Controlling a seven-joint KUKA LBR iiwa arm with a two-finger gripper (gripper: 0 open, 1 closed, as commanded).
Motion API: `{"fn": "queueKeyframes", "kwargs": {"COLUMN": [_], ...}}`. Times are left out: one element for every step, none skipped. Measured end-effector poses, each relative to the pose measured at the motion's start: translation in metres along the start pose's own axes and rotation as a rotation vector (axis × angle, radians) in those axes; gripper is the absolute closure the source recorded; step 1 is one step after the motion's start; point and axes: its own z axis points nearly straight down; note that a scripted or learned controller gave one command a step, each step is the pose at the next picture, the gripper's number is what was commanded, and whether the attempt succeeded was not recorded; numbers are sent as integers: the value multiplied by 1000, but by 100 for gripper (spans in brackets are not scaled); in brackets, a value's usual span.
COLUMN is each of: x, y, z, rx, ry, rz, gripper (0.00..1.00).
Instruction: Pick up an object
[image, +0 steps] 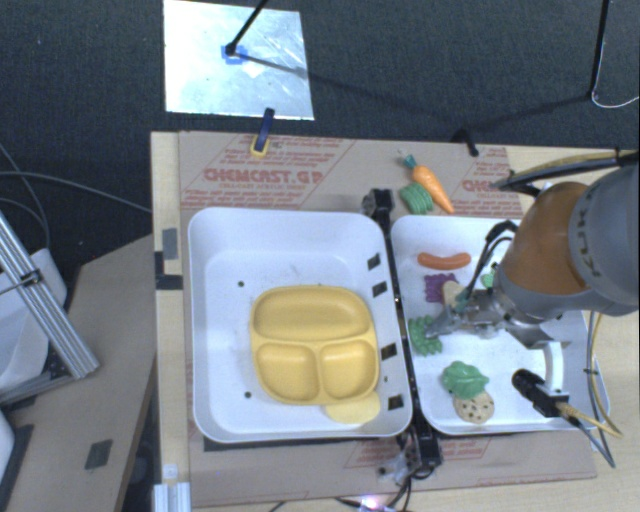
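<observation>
Toy food lay in the right bin (575, 330): a sausage (443, 260) at its far end, a purple piece (434, 289) below that, a green leafy piece (425, 336) by the divider, and a green lump (464, 378) above a cookie (472, 406). The gripper (450, 318) hovered just beside the leafy piece; whether its fingers were apart could not be told. Cardboard beyond the bin read "CHEMCAST GP". A toy carrot (431, 184) lay there.

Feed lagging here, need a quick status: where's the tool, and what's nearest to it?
Tool low in the right white bin, beside dark green leafy toy. Grip state unreadable. Purple toy and orange sausage toy close behind; yellow divided tray sits in the left bin.
</observation>
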Motion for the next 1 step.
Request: {"fn": "queueKeyframes", "kwargs": {"x": [-15], "y": [-55], "z": [-1], "rx": [6], "ry": [-1], "rz": [0], "gripper": [0]}}
